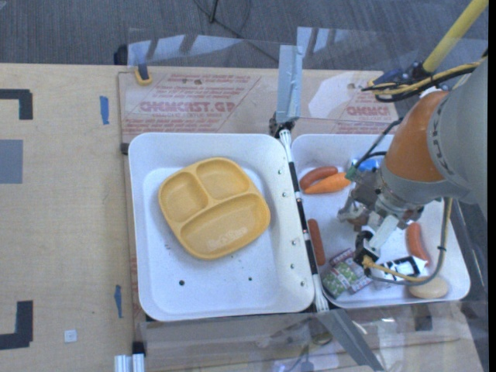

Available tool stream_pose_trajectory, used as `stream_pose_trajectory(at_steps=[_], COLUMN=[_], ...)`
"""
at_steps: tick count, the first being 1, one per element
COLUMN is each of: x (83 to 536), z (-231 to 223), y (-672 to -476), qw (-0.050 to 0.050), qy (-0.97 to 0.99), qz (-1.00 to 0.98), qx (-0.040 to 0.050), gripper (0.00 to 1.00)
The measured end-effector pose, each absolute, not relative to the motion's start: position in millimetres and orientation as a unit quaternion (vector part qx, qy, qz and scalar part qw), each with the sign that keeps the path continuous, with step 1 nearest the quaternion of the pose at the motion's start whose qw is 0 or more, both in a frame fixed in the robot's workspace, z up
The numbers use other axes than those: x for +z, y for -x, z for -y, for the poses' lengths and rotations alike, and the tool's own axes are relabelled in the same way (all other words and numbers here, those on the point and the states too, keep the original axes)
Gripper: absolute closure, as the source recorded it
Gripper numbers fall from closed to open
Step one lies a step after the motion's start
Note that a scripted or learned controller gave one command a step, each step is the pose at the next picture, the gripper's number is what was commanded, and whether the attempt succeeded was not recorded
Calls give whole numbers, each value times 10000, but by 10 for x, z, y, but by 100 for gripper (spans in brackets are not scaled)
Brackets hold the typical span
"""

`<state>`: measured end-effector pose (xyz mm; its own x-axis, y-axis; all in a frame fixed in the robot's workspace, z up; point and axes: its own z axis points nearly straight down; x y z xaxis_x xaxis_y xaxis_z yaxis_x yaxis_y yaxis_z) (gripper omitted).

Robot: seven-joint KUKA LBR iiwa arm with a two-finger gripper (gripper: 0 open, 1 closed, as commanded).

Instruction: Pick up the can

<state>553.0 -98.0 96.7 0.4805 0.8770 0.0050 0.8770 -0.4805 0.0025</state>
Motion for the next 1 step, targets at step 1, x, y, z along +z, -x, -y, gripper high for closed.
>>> stream_pose_trajectory(at_steps=[1], x=[1847], z=[534], y=[-6393], qw=[1], qy=[9249], qz=[3803], qx=[7], gripper=[100])
